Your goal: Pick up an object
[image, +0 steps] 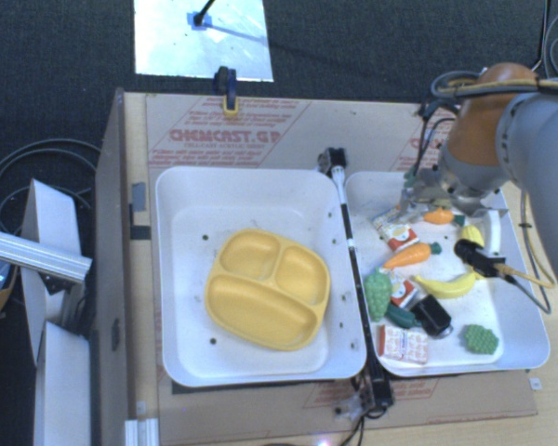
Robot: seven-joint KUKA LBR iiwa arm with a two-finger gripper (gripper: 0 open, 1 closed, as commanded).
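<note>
The things to pick from lie crowded in the right bin (530,342). A small orange piece (438,217) sits near the far side, and just in front of it lies a carrot (411,255) with a green top. A banana (449,284) curves along the middle, a bunch of green grapes (378,293) lies near the divider, a black block (431,314) sits toward the front, a red and white packet (403,344) lies at the front edge, and a green broccoli piece (481,339) lies in the front right corner. None of them is lifted; all rest on the bin floor.

The end effector (411,203) is low at the far side of this bin, just beside the small orange piece and the carrot. Whether it is open or closed I cannot tell, since the wrist and the clutter hide it, and nothing can be seen caught in it.

My reading is that the step in hand is the descent onto a target, with the grasp itself not yet made. The next move calls for closing on one single item without trapping its close neighbours, then lifting straight up.

The left bin (181,212) holds a yellow divided plate (268,288), well apart from the arm. Both bins sit on the table (260,128).
</note>
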